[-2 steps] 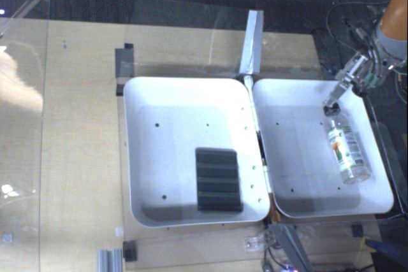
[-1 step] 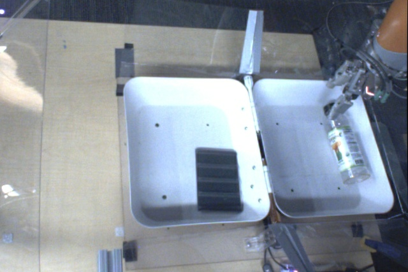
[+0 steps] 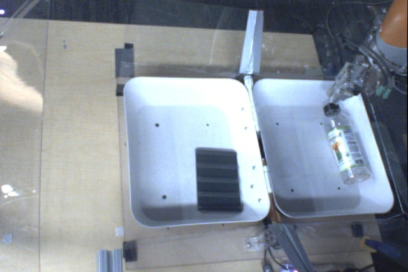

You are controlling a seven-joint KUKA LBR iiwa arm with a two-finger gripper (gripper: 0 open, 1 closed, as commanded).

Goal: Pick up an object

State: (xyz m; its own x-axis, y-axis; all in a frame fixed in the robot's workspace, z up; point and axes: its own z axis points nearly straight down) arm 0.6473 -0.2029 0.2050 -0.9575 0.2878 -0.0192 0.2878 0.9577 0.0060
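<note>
arm (image 3: pixel 390 41): grey | orange band above wrist | pale, translucent-looking jaws | dark cables nearby

Landmark: you can place everything from the divider post (image 3: pixel 251 51) behind the two bins.
Left bin (image 3: pixel 137 137): left of and in front of the post.
Ridged block (image 3: pixel 218 179): in the left bin, well in front of the post.
Right bin (image 3: pixel 287 197): right of the post, touching the left bin.
Bottle (image 3: pixel 345 146): in the right bin, far right of the post.
Gripper (image 3: pixel 349 83): right of the post, over the bottle's cap end.
</note>
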